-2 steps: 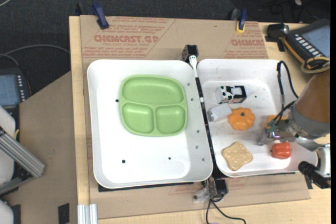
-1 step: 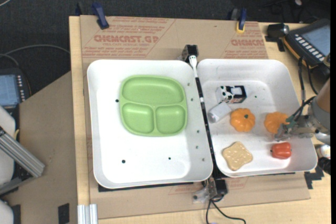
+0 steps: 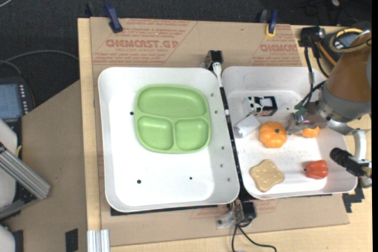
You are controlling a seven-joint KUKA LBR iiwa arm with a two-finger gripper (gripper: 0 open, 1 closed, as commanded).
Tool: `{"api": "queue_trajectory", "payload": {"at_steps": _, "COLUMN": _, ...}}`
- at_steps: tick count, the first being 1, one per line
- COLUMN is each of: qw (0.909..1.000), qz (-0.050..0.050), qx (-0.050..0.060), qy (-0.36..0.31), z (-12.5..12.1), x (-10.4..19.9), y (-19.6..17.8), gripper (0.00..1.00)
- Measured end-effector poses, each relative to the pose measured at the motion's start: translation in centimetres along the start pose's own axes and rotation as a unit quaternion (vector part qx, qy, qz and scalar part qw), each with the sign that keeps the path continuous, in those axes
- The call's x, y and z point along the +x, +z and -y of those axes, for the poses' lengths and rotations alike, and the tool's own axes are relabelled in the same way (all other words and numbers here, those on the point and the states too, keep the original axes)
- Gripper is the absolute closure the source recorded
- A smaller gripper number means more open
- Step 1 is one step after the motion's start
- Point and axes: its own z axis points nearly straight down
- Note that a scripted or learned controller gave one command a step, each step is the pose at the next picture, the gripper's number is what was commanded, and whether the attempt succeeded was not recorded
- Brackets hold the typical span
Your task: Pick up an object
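We judge the approach is under way: the gripper [image 3: 302, 121] hangs low in the right bin [image 3: 277, 77], beside a small orange piece [image 3: 311, 131] and near the pumpkin [image 3: 273, 134]. We cannot tell how its jaws stand. Next comes settling onto one item.

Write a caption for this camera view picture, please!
Grey arm's tool reaches into the right white bin beside a small orange pumpkin toy.

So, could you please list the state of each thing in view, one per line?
Green divided plate: flat in the left bin, compartments bare.
Orange pumpkin: upright in the right bin.
Cracker: lying flat.
Red pepper: on its side.
Small orange piece: beside the hand.
Black-and-white item: resting near the far wall.
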Motion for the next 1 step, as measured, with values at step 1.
{"api": "queue_trajectory", "payload": {"at_steps": 1, "qw": 1.0000, "qz": 0.000, "qx": -0.004, "qy": 0.001, "z": 6.36, "x": 2.60, "y": -18.96, "gripper": 1.00}}
